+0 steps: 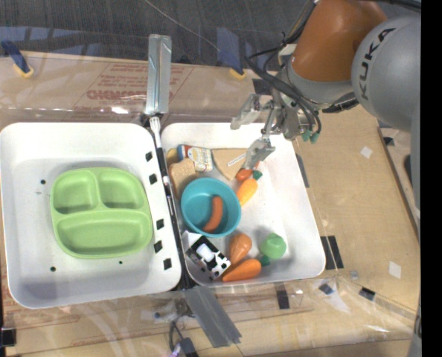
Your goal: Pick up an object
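My gripper point(251, 134) hangs over the back of the right bin point(308, 207), open, with nothing between its fingers. One finger point(259, 152) points down, just above the leafy end of an orange carrot point(245, 187). The other finger point(243, 116) sits up and to the left, over the bin's back rim. Beside the carrot stands a blue bowl point(200, 203) with a sausage point(216, 213) in it. Toward the front lie two more carrots point(239, 246) point(243, 271), a green ball point(273, 245) and a black-and-white toy point(210, 257).
A tan wedge point(232, 158), a bread slice point(181, 174) and a small packet point(197, 155) lie at the right bin's back left. The left bin point(20, 199) holds a green divided plate point(100, 212). A metal bar point(158, 73) stands behind the wall between the bins.
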